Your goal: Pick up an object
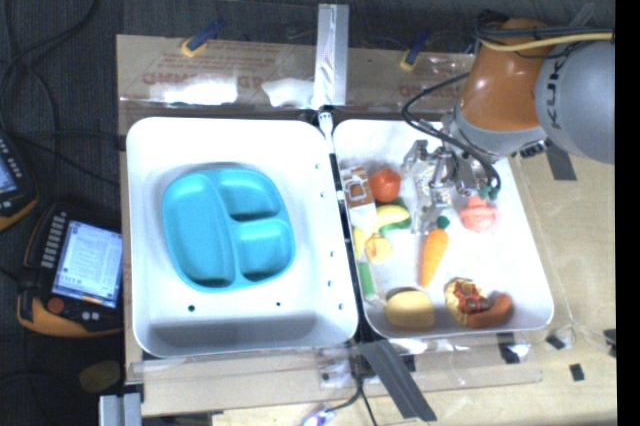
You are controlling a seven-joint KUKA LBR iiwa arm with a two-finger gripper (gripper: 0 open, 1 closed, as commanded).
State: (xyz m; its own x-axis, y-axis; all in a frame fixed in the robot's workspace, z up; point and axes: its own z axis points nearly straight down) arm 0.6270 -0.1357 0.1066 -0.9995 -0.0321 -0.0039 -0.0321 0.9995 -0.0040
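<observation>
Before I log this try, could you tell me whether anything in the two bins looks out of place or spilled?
Nothing stands out. The blue tray lies flat in the left bin; the toy foods, including the carrot, sit inside the right bin.

Bright even light, slightly soft focus

This is a robotics lab or test cell, not a home. A grey industrial arm (585, 99) with an orange band reaches over a plywood bench (150, 64) bearing two shallow white bins (140, 214) side by side, held by blue clamps (203, 37). A handheld control pendant (75, 269) with a lit screen lies on dark carpet at the left, black cables (40, 24) trailing nearby. The bins hold toy food (433, 254) and a blue divided tray (228, 226), test props rather than real groceries
</observation>
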